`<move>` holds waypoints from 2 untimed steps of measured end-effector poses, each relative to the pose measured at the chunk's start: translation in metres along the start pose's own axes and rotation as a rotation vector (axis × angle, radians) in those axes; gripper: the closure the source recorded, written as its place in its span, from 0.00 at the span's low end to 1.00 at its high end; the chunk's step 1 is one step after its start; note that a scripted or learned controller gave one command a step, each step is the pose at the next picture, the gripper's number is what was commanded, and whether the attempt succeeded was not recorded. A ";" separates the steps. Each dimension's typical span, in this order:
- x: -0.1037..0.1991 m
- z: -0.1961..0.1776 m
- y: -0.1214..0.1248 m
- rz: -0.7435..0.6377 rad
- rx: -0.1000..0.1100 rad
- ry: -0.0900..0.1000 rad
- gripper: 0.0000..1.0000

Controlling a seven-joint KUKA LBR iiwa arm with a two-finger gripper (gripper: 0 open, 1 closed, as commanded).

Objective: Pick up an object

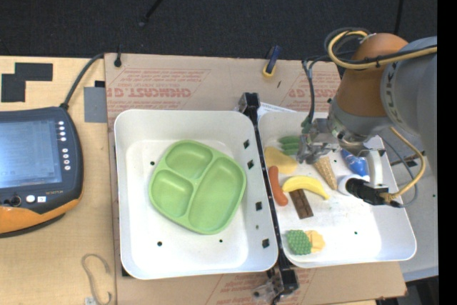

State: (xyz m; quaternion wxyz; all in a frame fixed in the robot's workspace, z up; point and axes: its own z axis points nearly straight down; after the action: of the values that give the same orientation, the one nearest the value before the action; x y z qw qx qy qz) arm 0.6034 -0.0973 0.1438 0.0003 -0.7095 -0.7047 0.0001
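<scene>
The arm comes in from the right over the right bin (400,243), its orange band (371,75) up high and the gripper (312,148) down low among the toy food near the bin's far left part. From where I stand I cannot tell whether the jaws are spread or closed; the wrist and cables crowd them, and nothing is plainly caught between them. Just left of the jaws lies a green piece (289,145), close enough that it may be touching, though I can't be sure. Below and a little left of the jaws is a pale yellow piece (280,160), and beyond that, by the divider, an orange carrot-like stick (277,185). Just below the jaws to the right sits a tan cone (326,170), with a banana (306,186) beneath it and a brown bar (303,205) under the banana. To the right of the jaws there is a blue item (356,166), partly covered by the arm. Well below the jaws, near the bin's front edge, rests a green and yellow corn-like piece (303,242). Far to the left of the jaws, the left bin (136,225) holds a green divided plate (198,186).
</scene>
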 end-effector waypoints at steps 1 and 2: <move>-0.010 -0.052 0.006 0.000 0.000 -0.001 1.00; -0.011 -0.085 0.006 -0.004 -0.001 0.000 1.00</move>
State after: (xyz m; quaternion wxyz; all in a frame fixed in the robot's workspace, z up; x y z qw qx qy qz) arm 0.6093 -0.1087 0.2293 -0.0001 -0.7080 -0.7062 -0.0002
